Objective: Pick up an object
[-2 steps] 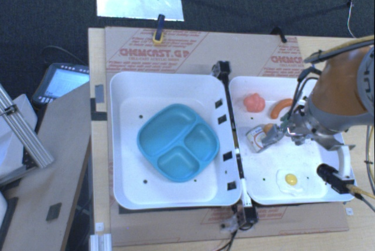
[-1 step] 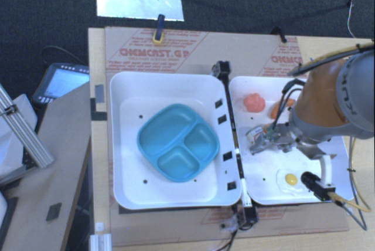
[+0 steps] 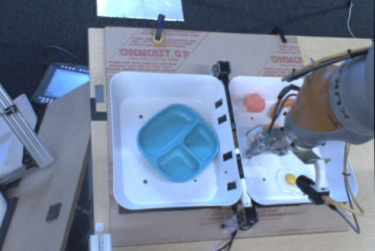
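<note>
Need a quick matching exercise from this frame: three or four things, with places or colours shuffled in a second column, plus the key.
Things:
1. divided plate
2. pink object
3. yellow object
4. gripper

Places:
A. near end of the right bin
B. middle of the left bin
C. far end of the right bin
D. low over the right bin's floor, by the divider between the bins

Pairs: 1-B, 2-C, 3-A, 4-D

— Where does the camera sit?
— Fixed above the bench (image 3: pixel 193 44), looking down at a slant — both white bins (image 3: pixel 126 126) in frame, the arm (image 3: pixel 328 103) entering from the right.
</note>
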